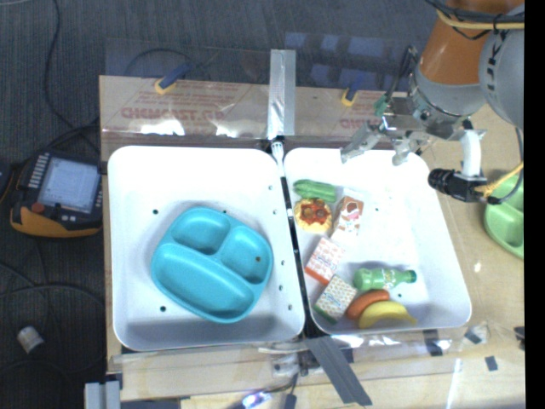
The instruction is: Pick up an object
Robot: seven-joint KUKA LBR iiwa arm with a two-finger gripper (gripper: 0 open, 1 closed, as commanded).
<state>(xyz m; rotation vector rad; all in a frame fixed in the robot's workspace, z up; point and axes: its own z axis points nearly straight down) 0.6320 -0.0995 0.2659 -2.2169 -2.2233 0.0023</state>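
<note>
My gripper hangs over the back edge of the right bin, its two fingers spread apart with nothing between them. Below it, along the bin's left side, lie a green cucumber, a small pizza-like toy and a white snack packet. Nearer the front sit a red-and-white box, a patterned box, a green bottle, an orange carrot-like toy and a yellow banana.
The left bin holds a blue divided plate. A metal divider post stands at the back between the bins. A green object sits off the bench's right edge.
</note>
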